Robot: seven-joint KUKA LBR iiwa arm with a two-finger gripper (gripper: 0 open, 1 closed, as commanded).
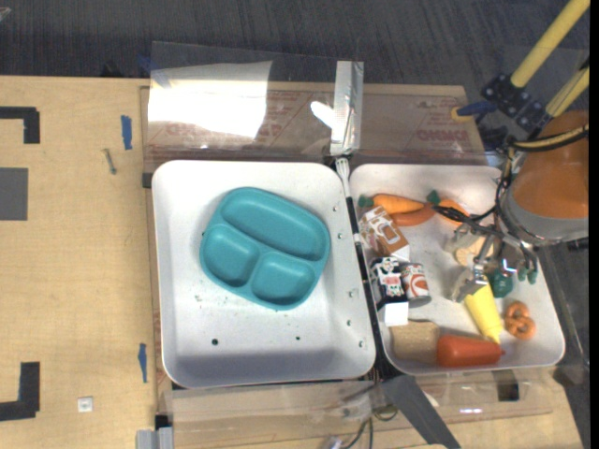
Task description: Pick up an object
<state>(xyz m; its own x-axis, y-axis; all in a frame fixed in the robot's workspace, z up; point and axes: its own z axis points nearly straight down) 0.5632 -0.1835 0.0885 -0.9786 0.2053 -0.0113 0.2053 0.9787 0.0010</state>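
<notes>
My gripper [489, 271] hangs low in the right bin [552, 344], open, with no object visibly between its fingers. Directly below it in the view lies a yellow banana-shaped toy [485, 312], its upper tip close to the gripper. A small green piece [504, 286] sits just beside the gripper. Around these are an orange pretzel-shaped toy [518, 320], a red block [467, 350], a tan bread-like piece [415, 338], a small can [413, 283], a printed carton [385, 231] and a carrot [404, 207]. The orange band of the arm [552, 187] covers the bin's far right corner.
The left bin [178, 325] holds a teal divided plate [266, 246]. A clear plastic sheet and a metal strip [344, 106] lie behind the bins. Cables [468, 215] trail from the wrist over the right bin. Yellow poles [560, 26] stand at the top right.
</notes>
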